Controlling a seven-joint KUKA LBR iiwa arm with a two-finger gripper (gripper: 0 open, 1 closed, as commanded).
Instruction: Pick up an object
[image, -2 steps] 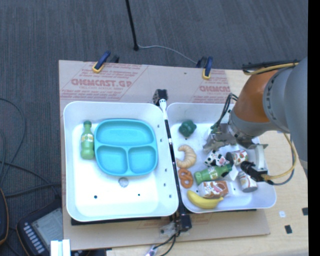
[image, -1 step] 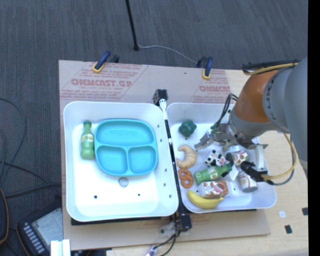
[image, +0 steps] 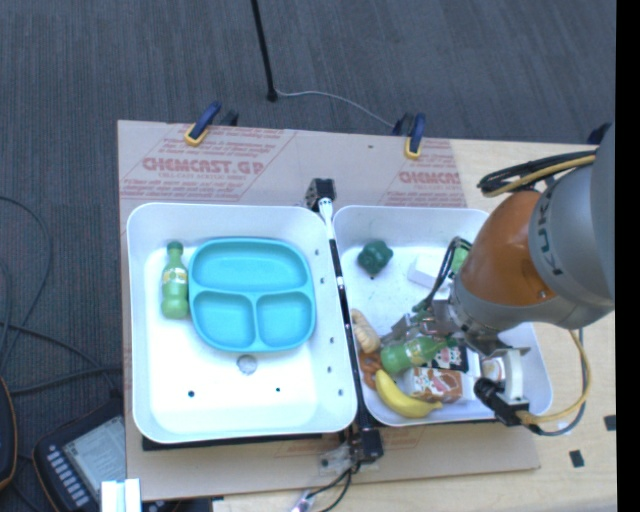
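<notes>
My gripper (image: 428, 334) reaches down into the right bin (image: 537, 392), low over the pile at its front. A small green bottle (image: 402, 354) lies on its side directly under and against the gripper's tip. Beside it are a yellow banana (image: 398, 398), a red-and-white packet (image: 437, 383), a tan bread piece (image: 364, 331) and an orange carrot-like piece (image: 370, 376). Further back lie a dark green round object (image: 375, 257), a white block (image: 425, 271) and a light green item (image: 459, 255), partly hidden by the arm.
The left bin (image: 150, 400) holds a blue divided tray (image: 252, 294), a green bottle (image: 175, 281) along its left wall and a small grey object (image: 245, 365). The arm's orange and grey body (image: 520, 265) covers the right bin's right side. Clamps (image: 413, 138) hold the board's far edge.
</notes>
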